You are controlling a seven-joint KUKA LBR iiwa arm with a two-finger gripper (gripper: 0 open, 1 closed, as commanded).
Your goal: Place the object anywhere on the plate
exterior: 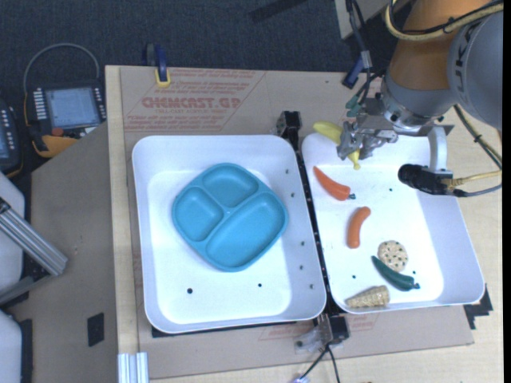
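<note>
Since the task has us put an object on the plate, we read the scene as follows, all from the camera view.

Step in hand: we judge that we are at the pick, with the gripper (357,152) low over the far left corner of the right bin (447,214), right at a yellow object (327,131) lying against the far rim.

Doing it well: we would close squarely across the yellow object's narrow width, clear of the bin wall, and lift straight up before crossing the divide to the left bin (152,214).

Gripper: a small yellow piece shows just below its tip; whether the fingers are spread or closed on anything we cannot tell, as the wrist hides them.

Plate: the blue plate (230,215), with three compartments, sits in the middle of the left bin, with nothing on it.

Other objects: along the right bin's left side lie a red pepper (332,183) and an orange sausage (357,226); near its front edge sit a cookie (392,254), a green pepper (394,274) and a tan cone (368,297).

Risk: we think the rim could block one finger and spoil the grasp.
</note>
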